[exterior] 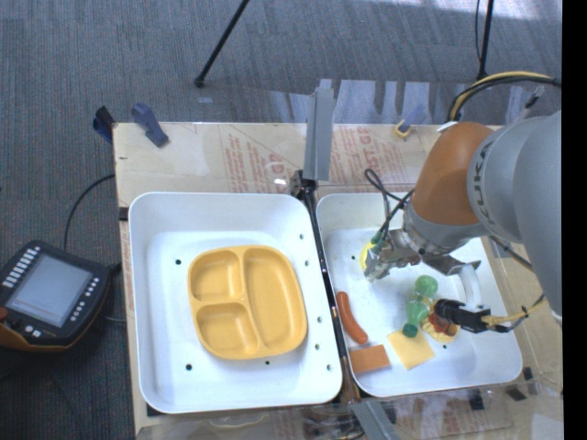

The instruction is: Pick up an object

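I am seeing the gripper [383,257] hovering low in the right bin [500,356], its open/closed state not discernible. The green toy [420,302], sausage [351,318] and cheese slice [409,348] are lying below and beside it.

Red printing runs across the cardboard sheet [229,159] lying on the bench beyond the two bins, with diagonal red lines and some large characters, but it is too faint and skewed to read. The screen of the handheld pendant [46,291] at far left shows nothing legible
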`<state>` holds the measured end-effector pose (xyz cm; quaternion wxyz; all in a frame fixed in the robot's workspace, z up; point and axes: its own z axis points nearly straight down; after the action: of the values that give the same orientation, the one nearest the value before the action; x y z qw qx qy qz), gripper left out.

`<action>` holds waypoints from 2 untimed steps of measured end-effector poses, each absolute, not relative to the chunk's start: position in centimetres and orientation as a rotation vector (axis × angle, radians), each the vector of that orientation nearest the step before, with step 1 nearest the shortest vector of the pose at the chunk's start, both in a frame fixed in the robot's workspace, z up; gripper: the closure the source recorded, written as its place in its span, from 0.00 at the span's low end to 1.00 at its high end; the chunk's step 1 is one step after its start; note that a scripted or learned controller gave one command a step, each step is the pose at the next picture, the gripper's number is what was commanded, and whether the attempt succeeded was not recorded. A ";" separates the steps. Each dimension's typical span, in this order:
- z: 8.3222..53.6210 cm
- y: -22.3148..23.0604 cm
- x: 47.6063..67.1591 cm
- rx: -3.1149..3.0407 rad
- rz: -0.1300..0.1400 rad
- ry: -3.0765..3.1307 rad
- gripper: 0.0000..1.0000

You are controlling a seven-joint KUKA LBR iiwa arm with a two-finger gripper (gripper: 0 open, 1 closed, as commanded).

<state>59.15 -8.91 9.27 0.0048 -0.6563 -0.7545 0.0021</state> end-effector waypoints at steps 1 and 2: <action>8.5 -13.1 60.2 -1.795 0.002 -2.575 1.00; 8.6 -13.1 60.2 -1.797 0.001 -2.574 0.00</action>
<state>60.16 -13.13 8.56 0.0014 -0.5724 -0.8200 0.0003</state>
